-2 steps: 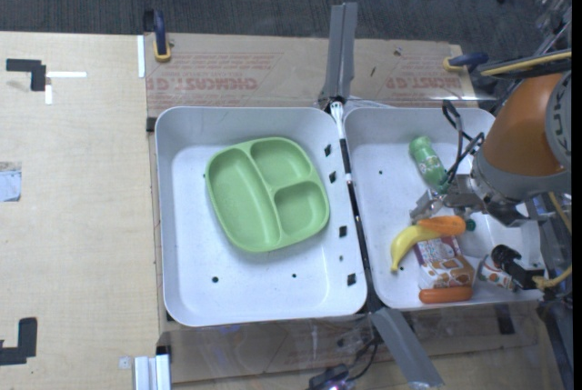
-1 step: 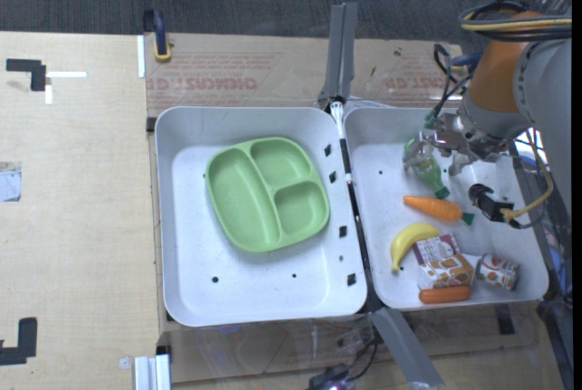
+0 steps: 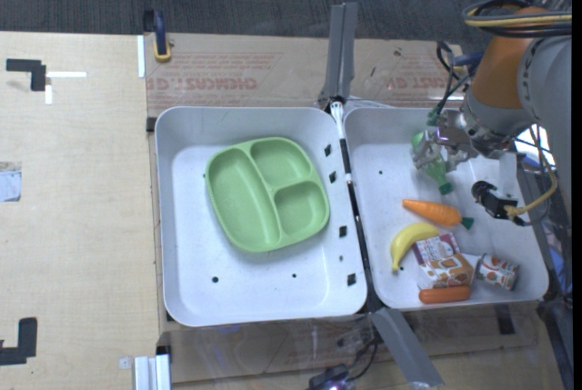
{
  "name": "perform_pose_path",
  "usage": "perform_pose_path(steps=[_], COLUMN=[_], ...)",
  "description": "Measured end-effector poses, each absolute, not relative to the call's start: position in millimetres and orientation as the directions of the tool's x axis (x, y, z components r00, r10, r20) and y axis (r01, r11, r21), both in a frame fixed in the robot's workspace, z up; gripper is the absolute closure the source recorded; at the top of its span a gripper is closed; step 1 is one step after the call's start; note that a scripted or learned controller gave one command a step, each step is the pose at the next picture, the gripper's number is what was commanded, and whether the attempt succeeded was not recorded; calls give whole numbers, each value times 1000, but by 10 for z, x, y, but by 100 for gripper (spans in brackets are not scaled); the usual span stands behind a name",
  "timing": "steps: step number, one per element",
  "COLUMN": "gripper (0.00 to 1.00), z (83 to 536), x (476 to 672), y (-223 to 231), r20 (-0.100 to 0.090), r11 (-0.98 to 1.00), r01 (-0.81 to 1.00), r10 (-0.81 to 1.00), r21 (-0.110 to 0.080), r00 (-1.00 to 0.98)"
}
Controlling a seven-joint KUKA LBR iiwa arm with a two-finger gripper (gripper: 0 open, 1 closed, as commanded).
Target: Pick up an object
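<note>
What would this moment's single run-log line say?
end effector: over right bin's far side | held: cannot tell | carrot, banana: in right bin | green divided plate: left bin

One fixed camera looks down at a slant. It takes in the table (image 3: 73,197) and both bins (image 3: 173,225) from moderate height.

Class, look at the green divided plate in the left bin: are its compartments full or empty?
Empty. All three compartments of the plate show bare green surface; the banana and carrot lie in the right bin.
</note>
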State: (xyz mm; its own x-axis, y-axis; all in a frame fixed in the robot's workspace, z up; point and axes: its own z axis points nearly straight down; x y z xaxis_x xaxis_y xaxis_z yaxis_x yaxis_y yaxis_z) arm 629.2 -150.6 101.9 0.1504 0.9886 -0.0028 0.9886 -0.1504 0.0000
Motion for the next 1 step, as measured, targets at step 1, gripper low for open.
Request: perform_pose_path(steps=[1], gripper=[100], z=[1997], x=[5926], y=[-1305], r20=[-1], r11=[-308], r01=[951], r10=[951], r21=[-1], r00=[308])
